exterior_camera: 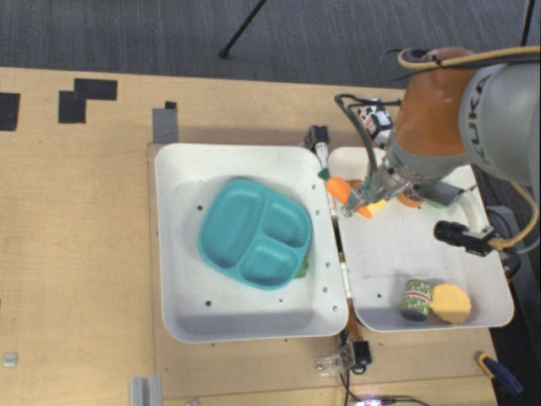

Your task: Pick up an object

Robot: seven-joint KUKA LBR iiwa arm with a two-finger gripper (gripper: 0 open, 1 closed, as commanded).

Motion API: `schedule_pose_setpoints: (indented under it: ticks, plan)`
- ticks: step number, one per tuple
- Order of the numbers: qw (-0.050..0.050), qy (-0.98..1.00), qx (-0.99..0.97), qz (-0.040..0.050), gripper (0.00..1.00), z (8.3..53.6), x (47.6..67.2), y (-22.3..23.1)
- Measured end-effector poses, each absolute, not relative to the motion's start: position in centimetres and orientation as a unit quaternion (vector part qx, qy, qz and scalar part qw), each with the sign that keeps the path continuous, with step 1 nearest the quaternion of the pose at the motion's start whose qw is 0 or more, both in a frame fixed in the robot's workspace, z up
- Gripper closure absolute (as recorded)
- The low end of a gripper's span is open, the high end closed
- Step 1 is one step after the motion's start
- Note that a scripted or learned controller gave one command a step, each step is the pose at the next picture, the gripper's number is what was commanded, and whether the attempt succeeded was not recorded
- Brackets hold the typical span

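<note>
Gripper [369, 194]: mine, low over the far left corner of the right bin [473, 311], at the carrot [345, 194]. Fingers hidden against the clutter; cannot tell whether they are parted or closed.

Carrot: orange, short, tapered, lying against the bin's left wall. Likely a light, stiff plastic toy, smooth and prone to roll. Best hold, I judge: across the thick middle, fingers square to its length.

Also right bin, near edge: green can [416, 299] touching yellow lump [450, 303].

Left bin [182, 311]: teal tray [256, 233].
</note>
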State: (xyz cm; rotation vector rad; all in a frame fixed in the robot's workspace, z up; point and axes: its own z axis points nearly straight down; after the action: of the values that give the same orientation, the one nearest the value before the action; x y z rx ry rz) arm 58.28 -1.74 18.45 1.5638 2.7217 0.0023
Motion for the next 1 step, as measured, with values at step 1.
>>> schedule_pose_setpoints:
  ticks: [1]
  plan:
    - [0.001,0.867,0.498,0.0007,0.00,18.45,58.28,-1.74]
